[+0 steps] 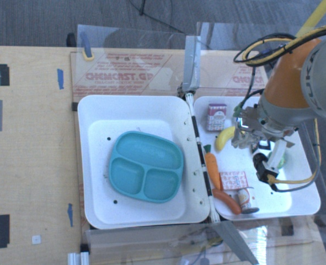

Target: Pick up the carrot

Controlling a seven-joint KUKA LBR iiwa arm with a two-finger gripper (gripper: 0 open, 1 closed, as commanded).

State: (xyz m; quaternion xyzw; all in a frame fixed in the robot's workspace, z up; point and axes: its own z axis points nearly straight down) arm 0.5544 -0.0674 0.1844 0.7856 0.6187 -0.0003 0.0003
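Bench top is pale wood-grain board (30, 164) with black tape marks at the left edge and short blue tape strips (60, 79). Beyond the bench's far edge, grey carpet-like floor (52, 4) with a dark cable (146, 4) lying across it.

Two shallow white bins sit side by side, touching along a central seam. Left bin (91, 115) holds a teal divided plate (145, 166) with three compartments, nothing visible in them. Clear plastic panels with red lettering (118, 70) stand behind the bins.

Right bin (303, 200) contents: carrot (211, 169) lies lengthwise along the bin's left wall, just beside the seam, green stub toward the far end. Banana (224, 138) lies just beyond it. Small red-and-white box (217, 117) near the far left corner. Red-patterned flat packet (233, 179) just right of the carrot. A reddish sausage-like item (228, 201) and a small can (245, 199) lie at the near side.

Arm (298, 76) reaches in from the right, orange band visible. Gripper (256, 142) is over the middle of the right bin, right of the banana and apart from the carrot. Whether it is released or clenched cannot be told at this angle.
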